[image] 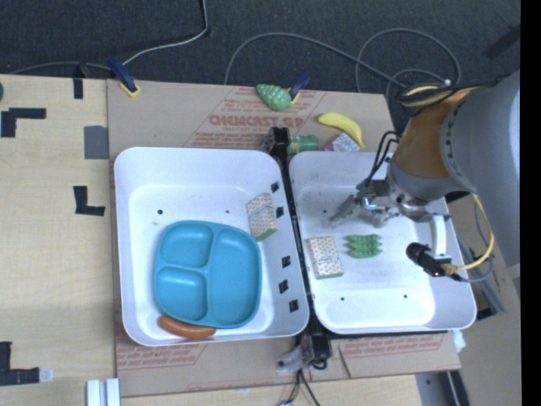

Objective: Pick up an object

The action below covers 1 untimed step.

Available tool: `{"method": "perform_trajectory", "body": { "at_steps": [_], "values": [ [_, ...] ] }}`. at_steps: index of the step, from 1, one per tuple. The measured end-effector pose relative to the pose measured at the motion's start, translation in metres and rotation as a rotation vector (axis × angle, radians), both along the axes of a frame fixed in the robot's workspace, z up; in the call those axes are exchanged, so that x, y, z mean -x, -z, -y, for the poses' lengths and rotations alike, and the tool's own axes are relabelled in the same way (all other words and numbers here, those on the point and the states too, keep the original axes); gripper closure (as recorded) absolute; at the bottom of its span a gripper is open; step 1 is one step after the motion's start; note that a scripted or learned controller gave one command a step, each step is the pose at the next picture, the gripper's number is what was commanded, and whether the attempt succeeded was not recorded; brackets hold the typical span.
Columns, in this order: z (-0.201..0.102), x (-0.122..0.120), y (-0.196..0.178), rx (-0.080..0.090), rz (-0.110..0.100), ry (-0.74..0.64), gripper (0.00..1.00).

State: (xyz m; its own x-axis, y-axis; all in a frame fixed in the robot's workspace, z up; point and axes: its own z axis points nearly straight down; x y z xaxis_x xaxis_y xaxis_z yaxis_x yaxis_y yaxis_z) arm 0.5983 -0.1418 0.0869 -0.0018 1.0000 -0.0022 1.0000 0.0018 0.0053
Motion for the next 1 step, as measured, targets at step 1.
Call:
{"method": "perform_trajectory", "body": {
  "at_steps": [1],
  "values": [
    [0.0135, 0.0462, -0.0001, 0.001, 0.001, 0.001, 0.0]
  ]
}}
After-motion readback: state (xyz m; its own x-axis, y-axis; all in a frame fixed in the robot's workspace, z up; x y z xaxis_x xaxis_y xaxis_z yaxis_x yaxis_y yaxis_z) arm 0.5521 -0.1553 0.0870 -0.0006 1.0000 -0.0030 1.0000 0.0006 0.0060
